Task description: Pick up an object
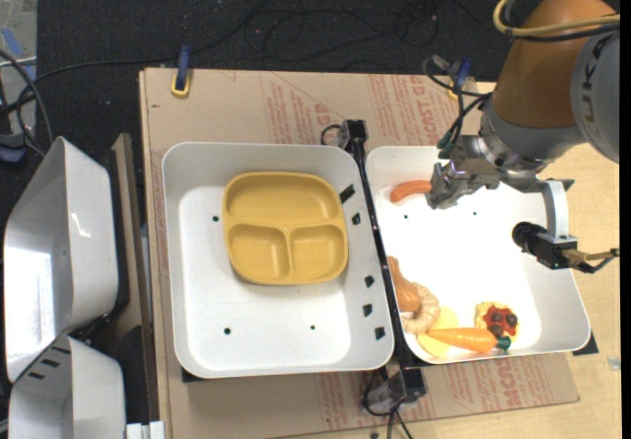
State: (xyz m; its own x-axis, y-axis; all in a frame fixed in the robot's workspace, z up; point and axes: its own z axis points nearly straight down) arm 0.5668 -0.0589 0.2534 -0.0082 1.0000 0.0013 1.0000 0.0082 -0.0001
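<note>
Sausage lies just left of the fingers; their state is unclear.

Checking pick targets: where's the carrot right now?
In the camera view, the carrot lies near the front edge of the right bin, between the shrimp and the pizza slice.

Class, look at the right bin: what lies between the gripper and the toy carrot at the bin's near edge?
In the camera view, bare white bin floor lies between the gripper and the carrot.
</note>
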